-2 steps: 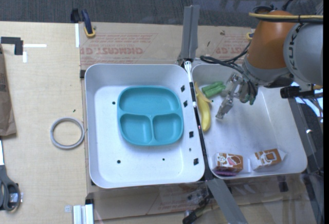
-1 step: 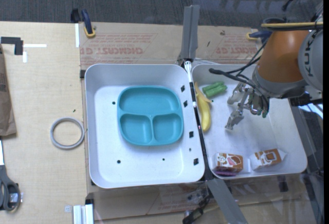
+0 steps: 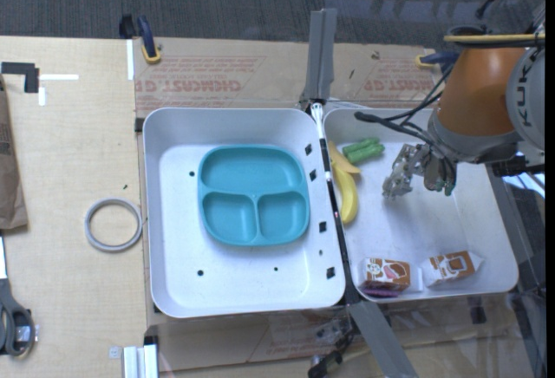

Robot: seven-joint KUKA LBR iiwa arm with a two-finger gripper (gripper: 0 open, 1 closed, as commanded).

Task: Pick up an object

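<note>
Grey arm w/ orange band hangs its end effector (image 3: 408, 177) over the right white bin (image 3: 486, 281), near a yellow banana (image 3: 347, 190) & green pepper-like piece (image 3: 362, 150). Can't tell how far open it is; nothing seen gripped. It probably hovers to choose a target.

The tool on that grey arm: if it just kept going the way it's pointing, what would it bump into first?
Probably the bare floor of the right bin. The tool points downward, with the banana off to one side; depth is hard to judge here.
</note>
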